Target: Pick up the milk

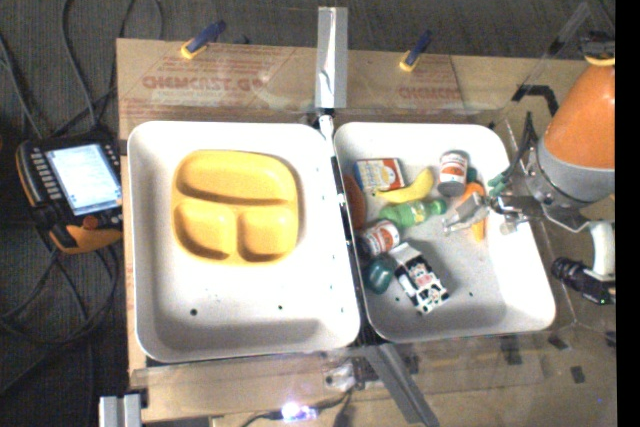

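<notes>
The milk (420, 281) — a small white carton with black patches and a touch of red — lies tilted on the floor of the right bin (520, 300), toward that bin's lower middle, touching nothing but a teal bottle (379, 273) just to its left. The tool (466, 212) hangs over the same bin, up and to the right of the carton and well apart from it; whether it stands apart or together, I cannot tell. The grey arm (585, 130) with its orange band comes in from the right above the bin's edge. Around the tool lie a yellow banana (412, 187), a green bottle (418, 211), a red-and-white can (454, 167) near the top, a second can (382, 237) lower left, and a small box (379, 174) with an orange-and-blue label. The left bin (150, 295) carries a yellow divided tray (238, 206). Both bins sit on the tabletop (240, 80), and a handheld screen (72, 177) rests on the floor at far left.
</notes>
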`<state>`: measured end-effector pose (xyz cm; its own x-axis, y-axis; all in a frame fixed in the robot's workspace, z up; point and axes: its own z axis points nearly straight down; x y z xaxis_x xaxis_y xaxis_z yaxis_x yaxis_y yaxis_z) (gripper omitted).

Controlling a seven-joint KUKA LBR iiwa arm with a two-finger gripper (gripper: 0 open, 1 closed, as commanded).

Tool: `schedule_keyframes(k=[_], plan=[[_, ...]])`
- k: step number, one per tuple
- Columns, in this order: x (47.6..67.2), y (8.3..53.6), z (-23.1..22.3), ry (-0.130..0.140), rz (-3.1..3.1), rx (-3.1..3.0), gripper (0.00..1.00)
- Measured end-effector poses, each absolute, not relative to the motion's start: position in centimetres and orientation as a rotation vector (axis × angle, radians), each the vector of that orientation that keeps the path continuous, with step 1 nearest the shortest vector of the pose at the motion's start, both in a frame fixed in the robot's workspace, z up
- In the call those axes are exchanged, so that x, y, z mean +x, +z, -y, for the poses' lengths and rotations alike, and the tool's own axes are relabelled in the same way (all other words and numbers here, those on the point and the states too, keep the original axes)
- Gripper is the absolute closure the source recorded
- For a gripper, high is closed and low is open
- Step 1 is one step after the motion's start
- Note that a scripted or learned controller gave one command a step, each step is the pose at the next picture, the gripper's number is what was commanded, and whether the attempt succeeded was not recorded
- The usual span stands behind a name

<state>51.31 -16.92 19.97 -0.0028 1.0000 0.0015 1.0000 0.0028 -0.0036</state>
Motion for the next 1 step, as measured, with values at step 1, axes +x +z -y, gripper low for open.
schedule_keyframes(k=[1], plan=[[48.56,9.44,10.94,0.0,2.037,-2.388,0.0]])
